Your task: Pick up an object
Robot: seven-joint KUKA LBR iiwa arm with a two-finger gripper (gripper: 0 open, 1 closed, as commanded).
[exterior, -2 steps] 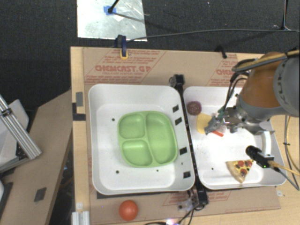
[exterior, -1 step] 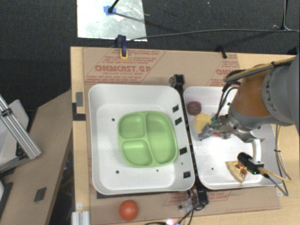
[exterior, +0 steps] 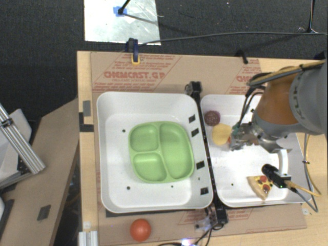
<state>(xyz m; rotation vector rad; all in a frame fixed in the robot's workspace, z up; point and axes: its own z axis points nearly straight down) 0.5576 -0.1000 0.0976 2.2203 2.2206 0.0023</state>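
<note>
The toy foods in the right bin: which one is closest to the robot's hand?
The pale yellow piece, lying just left of the gripper. The dark reddish ball sits farther up, and the pizza slice lies down near the bin's front edge.

Two white bins sit side by side at mid-frame. The left bin (exterior: 110, 137) holds a green divided plate (exterior: 160, 151). In the right bin (exterior: 230, 191), the arm (exterior: 287, 104) reaches in from the right, its gripper (exterior: 237, 137) just beside a yellow object (exterior: 221, 134). A dark red ball (exterior: 212, 118) lies above it, a pizza slice (exterior: 260, 185) at lower right. A red ball (exterior: 140, 229) rests on the bench below the left bin.
</note>
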